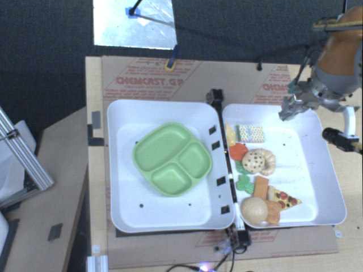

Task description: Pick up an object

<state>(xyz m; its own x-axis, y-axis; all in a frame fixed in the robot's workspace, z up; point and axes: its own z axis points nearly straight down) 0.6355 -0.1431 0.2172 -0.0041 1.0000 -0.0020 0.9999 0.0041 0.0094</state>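
The round tan bread-roll toy (254, 209) lies nearest the camera, in the near left corner of the right shallow white bin (317, 169). An orange block-shaped toy (273, 213) touches the roll on its right. A pizza-slice toy with red dots (283, 198) lies just beyond the orange block, pointing right. A small orange rectangular piece (261, 186) stands just beside the pizza slice, on its left. A green leaf-shaped toy (244, 183) lies against the bin's left wall, beside that piece. A pale round cookie toy with dark chips (258, 161) lies further back, touching a red tomato-shaped toy (237, 151) on its left. A yellow wedge toy (230, 134) and a speckled white rectangular wafer toy (250, 133) lie side by side at the far end of the group. All toys occupy the left half of the right bin; none is lifted.

The left shallow white bin (122, 152) holds a light green plastic plate with three compartments (172, 158), lying flat near the bin's centre.

The grey arm with the orange band (342, 50) enters from the right. The tool (288, 111) hangs over the far right corner of the right bin, near its rim and well apart from the toys. Nothing is visible between its fingers; whether they are open or closed cannot be told. Both bins rest on a brown cardboard sheet with red print (147, 78) on the tabletop (62, 152). A shiny silver square sheet (135, 16) lies beyond the cardboard.
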